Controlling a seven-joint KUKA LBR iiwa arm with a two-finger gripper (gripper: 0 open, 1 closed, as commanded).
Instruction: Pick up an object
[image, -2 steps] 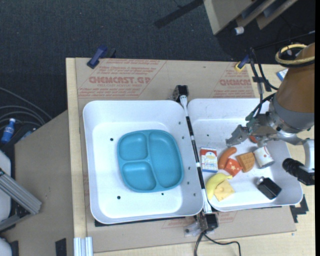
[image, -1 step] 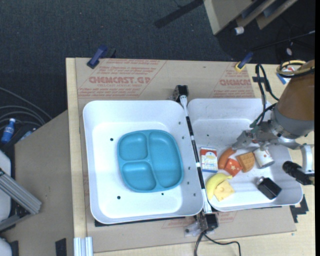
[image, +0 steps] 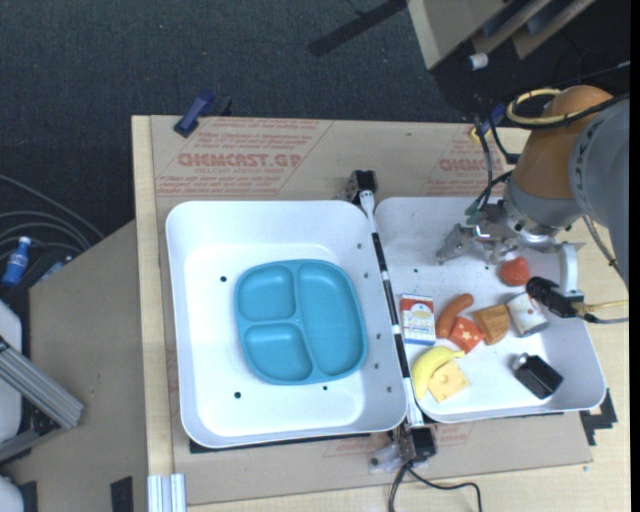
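My gripper (image: 472, 244) hangs low over the far part of the right bin (image: 575, 395), open, with nothing between its fingers. A small red tomato (image: 514, 271) lies just to its near right. Closer to the front lie a sausage (image: 453, 309), a red piece (image: 466, 333) and a brown slice of bread (image: 492, 322). A white and red carton (image: 416, 318) sits by the bin's left wall. A banana (image: 430, 364) and a yellow cheese wedge (image: 450, 382) rest at the front left, and a black block (image: 538, 376) at the front right.
The left bin (image: 200, 240) holds a blue divided plate (image: 299, 321). A black clamp (image: 362, 184) sits at the far end of the wall between the bins. The grey arm with its orange band (image: 560, 140) comes in from the upper right.
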